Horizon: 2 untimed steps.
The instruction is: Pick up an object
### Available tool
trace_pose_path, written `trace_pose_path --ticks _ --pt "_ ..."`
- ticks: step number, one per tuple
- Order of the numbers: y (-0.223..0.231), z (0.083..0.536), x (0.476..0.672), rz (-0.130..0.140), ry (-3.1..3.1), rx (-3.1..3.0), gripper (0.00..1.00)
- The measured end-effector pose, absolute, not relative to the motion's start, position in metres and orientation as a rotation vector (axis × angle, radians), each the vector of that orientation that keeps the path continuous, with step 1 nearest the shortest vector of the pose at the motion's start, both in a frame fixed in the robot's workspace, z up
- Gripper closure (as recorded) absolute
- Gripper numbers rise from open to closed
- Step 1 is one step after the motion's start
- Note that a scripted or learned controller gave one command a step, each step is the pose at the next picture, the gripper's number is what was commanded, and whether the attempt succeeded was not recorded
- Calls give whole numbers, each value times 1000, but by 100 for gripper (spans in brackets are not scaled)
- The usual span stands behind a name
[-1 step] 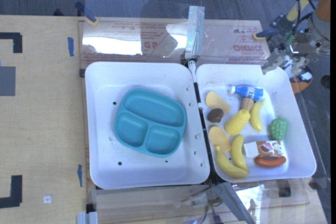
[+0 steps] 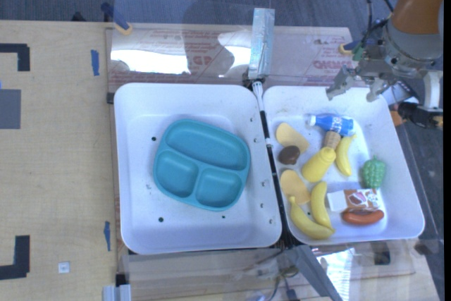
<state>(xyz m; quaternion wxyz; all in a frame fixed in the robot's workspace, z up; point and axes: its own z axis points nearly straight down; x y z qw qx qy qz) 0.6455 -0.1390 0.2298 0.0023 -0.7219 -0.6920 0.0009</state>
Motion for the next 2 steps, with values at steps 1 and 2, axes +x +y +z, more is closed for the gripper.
trace_pose_path --ticks 1,2 --pt "-164 89 669 -5 -2294 -2156 0" --pt "-163 99 670 -6 -2298 -2156 100"
